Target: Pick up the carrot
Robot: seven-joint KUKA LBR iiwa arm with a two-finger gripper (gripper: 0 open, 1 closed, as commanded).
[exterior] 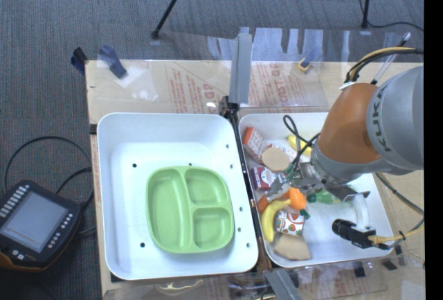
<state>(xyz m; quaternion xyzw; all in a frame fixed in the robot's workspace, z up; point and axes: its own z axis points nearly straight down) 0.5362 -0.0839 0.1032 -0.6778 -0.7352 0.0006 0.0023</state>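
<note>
The carrot [297,198] is a small orange piece in the middle of the right bin [377,205], lying among other toy foods. My gripper [288,185] is low in that bin, directly over the carrot's upper left end and touching or nearly touching it. The grey wrist and orange band hide the gripper's upper part. The carrot's lower right end pokes out beneath it.
Crowded around the carrot are a banana [267,219], a small carton [291,222], a bread slice [292,248], a round biscuit [275,159] and a red-and-white packet [255,143]. A green divided plate [188,208] lies in the left bin [118,153].
</note>
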